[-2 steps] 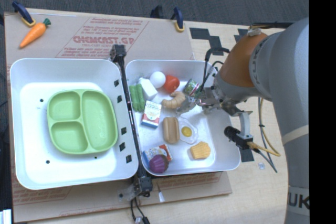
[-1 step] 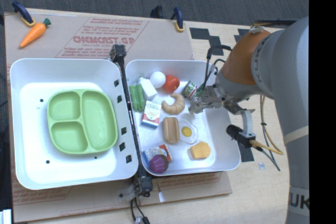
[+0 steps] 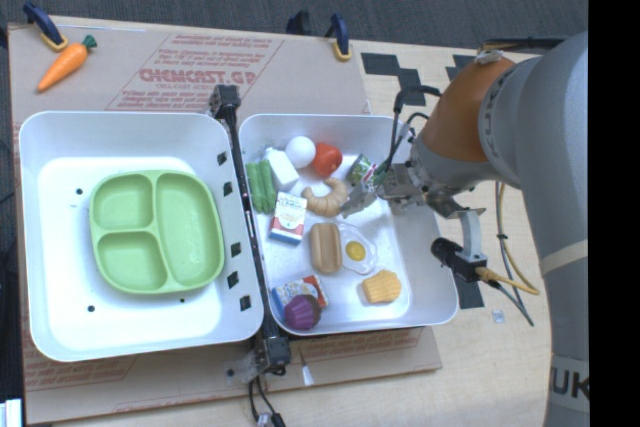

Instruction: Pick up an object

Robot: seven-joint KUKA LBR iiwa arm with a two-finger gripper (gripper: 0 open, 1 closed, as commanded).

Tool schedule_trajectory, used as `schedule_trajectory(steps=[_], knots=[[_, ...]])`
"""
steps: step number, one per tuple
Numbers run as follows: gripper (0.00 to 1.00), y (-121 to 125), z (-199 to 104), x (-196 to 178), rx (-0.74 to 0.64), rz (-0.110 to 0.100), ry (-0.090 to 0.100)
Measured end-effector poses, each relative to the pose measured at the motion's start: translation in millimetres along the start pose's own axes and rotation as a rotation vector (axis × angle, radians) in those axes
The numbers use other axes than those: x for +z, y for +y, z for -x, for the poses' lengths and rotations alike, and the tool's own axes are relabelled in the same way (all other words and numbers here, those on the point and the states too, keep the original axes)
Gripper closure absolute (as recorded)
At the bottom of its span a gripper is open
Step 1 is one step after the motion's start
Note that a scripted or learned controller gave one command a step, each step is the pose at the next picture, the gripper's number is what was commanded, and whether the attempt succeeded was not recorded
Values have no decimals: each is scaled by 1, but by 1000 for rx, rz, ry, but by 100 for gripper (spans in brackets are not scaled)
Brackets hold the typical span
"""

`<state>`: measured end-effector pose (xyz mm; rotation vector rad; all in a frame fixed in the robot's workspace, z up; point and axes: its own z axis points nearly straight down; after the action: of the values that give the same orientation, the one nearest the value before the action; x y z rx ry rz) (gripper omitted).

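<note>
The bench is covered by a brown cardboard sheet (image 3: 190,70) printed in red, on which two white bins are set side by side. The arm (image 3: 530,115), grey with an orange band, is seen entering from the right and reaching over the right bin (image 3: 425,300).

The left bin (image 3: 50,315) is occupied by a green divided plate (image 3: 155,232) with three compartments, lying flat near the bin's middle.

The right bin is noted to hold a cluster of toy foods. A hot-dog bun (image 3: 324,247) lies near the middle, with a fried egg (image 3: 356,251) touching its right side. A small carton (image 3: 289,216) lies left of the bun, and a green vegetable (image 3: 260,185) lies along the bin's left wall. A croissant (image 3: 329,200) is found above the bun, with a white egg (image 3: 300,150) and a red tomato (image 3: 327,157) at the far end. A yellow corn piece (image 3: 381,288) and a purple onion (image 3: 302,312) lie at the near end.

The gripper (image 3: 362,187) is positioned low over the bin, just right of the croissant, beside a small green-printed packet (image 3: 362,171). The state of the jaws cannot be told, and nothing is confirmed as held.

An orange toy carrot (image 3: 62,65) lies on the cardboard at the far left corner, outside both bins.
</note>
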<state>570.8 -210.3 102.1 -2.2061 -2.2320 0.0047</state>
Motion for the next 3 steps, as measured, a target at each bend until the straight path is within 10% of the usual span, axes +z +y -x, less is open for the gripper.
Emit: schedule_trajectory(steps=[1,2,3], knots=[[100,0,0,-10,-4,0,0],[0,0,0,-10,-4,0,0],[0,59,-69,11,5,-4,1]])
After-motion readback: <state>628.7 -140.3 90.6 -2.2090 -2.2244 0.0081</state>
